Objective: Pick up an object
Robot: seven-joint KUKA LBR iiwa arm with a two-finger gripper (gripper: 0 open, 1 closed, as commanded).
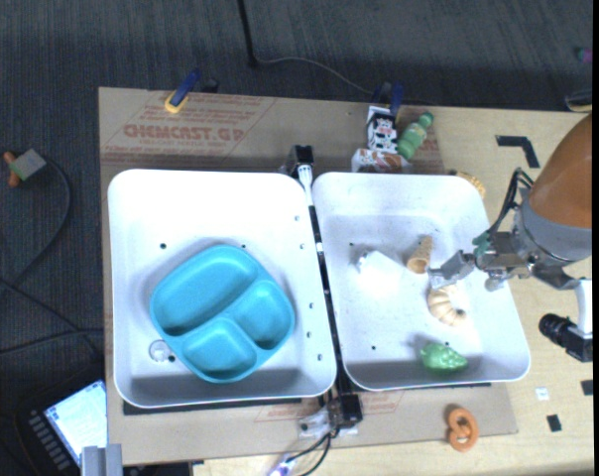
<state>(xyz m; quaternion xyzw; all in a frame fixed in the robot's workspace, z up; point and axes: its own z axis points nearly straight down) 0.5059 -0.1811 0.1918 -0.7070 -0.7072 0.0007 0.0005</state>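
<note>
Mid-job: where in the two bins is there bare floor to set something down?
Right bin: back half bare, up to its rear wall. Crowded around the gripper, near the croissant and green toy. Left bin: bare strip behind the blue tray.

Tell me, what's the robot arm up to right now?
End effector low over right bin, nothing seen in its grip. Tan pastry-like toy just below it. Small tan piece and green toy nearby.

2 white bins [131, 266], 1 blue tray [220, 310], 4 small objects [443, 357] in the right bin.
</note>
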